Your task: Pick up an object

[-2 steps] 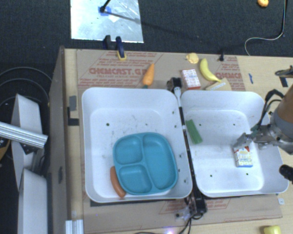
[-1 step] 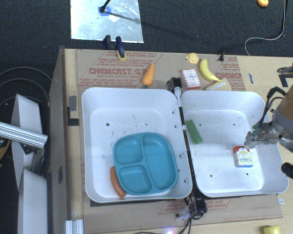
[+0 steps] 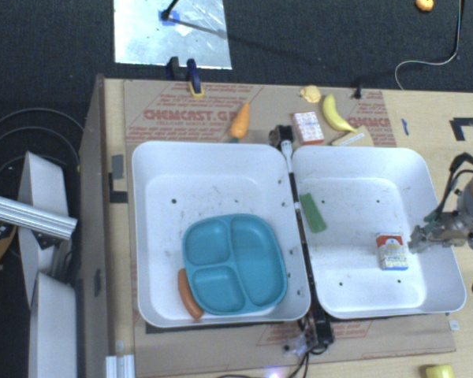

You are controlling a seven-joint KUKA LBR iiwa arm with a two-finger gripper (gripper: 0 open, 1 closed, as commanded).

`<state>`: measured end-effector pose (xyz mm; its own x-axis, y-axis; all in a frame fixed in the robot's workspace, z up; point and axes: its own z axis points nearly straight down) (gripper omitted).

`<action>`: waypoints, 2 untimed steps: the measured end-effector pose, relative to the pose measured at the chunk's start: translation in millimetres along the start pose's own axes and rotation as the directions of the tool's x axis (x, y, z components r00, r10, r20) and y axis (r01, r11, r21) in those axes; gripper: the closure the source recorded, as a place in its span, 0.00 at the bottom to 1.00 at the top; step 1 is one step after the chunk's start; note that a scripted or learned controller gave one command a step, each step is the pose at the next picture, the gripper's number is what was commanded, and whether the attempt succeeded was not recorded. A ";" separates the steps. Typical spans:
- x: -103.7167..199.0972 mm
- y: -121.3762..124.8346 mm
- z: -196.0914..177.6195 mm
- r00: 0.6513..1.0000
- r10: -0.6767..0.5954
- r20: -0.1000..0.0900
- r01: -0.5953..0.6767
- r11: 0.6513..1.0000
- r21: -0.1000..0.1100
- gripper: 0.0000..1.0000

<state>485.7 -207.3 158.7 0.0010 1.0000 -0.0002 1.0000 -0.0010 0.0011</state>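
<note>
In the right bin (image 3: 426,294) a small red and white box (image 3: 391,252) lies near the right wall. A green block (image 3: 312,212) lies against that bin's left wall. My gripper (image 3: 422,239) reaches in over the right rim and sits just right of the box, close to its upper corner; whether it touches the box is unclear. The left bin (image 3: 165,179) holds a blue divided plate (image 3: 234,263) and an orange sausage (image 3: 189,293) at the plate's lower left.
On the cardboard behind the bins lie a carrot (image 3: 239,120), a small pink and white carton (image 3: 307,127), a banana (image 3: 335,114) and a pale yellow lump (image 3: 310,93). A black clamp (image 3: 284,138) sits where the bins meet.
</note>
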 end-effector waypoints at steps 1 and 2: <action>11.8 2.3 63.4 1.000 -0.001 0.002 0.001 1.000 -0.004 1.00; 5.9 58.7 52.1 1.000 -0.007 0.003 0.007 1.000 -0.007 1.00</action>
<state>544.5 -201.5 106.7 -0.0063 1.0000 -0.0028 0.9999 0.0063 0.0081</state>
